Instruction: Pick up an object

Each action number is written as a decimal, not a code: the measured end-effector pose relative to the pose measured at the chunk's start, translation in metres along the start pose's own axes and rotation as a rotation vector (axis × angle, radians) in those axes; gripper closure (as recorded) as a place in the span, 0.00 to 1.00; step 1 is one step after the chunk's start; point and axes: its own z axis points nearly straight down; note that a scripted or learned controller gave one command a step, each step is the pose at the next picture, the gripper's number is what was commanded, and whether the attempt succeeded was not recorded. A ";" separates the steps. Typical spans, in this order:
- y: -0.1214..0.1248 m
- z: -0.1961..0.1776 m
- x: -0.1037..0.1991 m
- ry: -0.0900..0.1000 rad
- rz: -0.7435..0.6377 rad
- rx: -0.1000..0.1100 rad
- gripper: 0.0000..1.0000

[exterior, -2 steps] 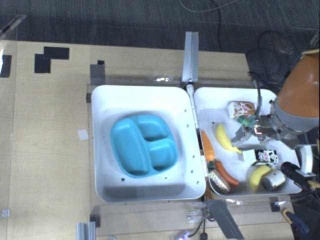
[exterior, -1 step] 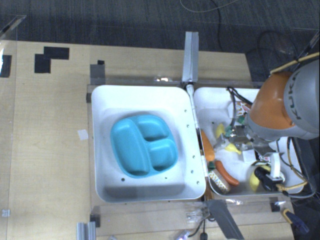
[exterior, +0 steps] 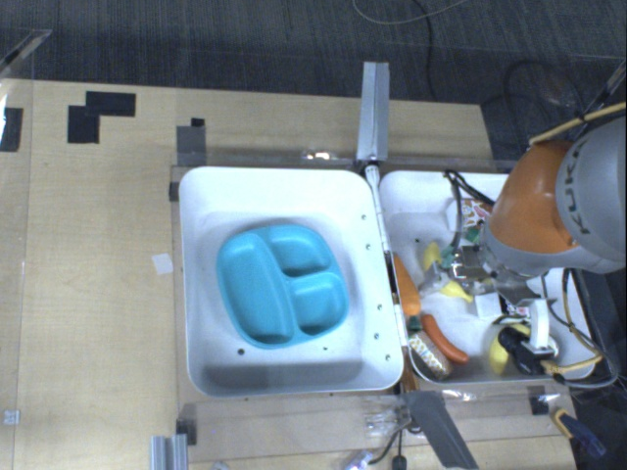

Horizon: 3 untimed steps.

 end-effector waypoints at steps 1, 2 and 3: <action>0.011 -0.034 -0.025 0.005 -0.071 0.006 0.00; 0.004 0.000 -0.004 0.002 -0.145 0.002 0.00; 0.005 -0.011 -0.003 0.003 -0.147 -0.001 1.00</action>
